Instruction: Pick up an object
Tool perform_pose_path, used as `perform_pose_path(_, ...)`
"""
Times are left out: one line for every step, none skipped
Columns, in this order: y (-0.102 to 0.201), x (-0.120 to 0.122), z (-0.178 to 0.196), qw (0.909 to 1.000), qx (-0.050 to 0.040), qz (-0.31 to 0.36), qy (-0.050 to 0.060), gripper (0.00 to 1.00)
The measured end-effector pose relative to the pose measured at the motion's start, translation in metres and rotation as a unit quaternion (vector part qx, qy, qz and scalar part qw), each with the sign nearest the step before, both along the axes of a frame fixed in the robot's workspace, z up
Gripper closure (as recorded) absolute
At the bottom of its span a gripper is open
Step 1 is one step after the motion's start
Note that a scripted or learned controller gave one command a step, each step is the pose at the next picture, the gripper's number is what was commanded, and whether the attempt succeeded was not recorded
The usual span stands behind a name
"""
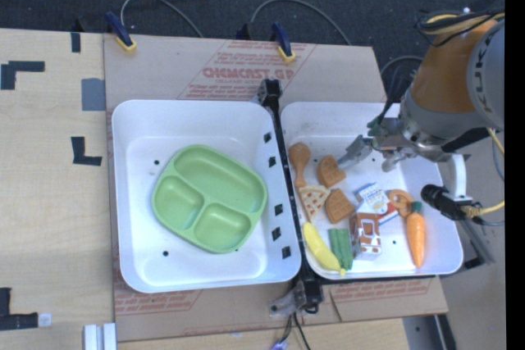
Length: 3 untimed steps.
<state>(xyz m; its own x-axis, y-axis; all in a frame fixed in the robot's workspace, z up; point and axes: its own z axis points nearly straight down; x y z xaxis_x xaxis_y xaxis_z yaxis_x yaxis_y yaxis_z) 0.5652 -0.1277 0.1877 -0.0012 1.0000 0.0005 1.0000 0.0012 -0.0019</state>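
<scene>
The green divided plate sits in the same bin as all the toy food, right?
No. The camera view shows the green divided plate alone in the left bin, while the toy food, such as the carrot and banana, lies in the right bin.

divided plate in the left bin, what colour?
Light green; the plate lies in the left bin, clearest in the camera view.

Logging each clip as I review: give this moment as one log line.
gripper: fingers open, above right bin, holding nothing | nearest: brown piece | green plate: left bin
</scene>
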Motion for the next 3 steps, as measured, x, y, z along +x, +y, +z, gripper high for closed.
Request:
perform_pose_path(0.028,0.031,-0.098,1.0,-0.0016,-0.001,-0.001,0.0)
perform_pose_path(0.029,0.031,-0.089,1.0,-0.0006,0.0,0.001,1.0)
perform_pose_path(0.105,0.028,-0.003,1.0,0.0001,0.001,-0.001,1.0)
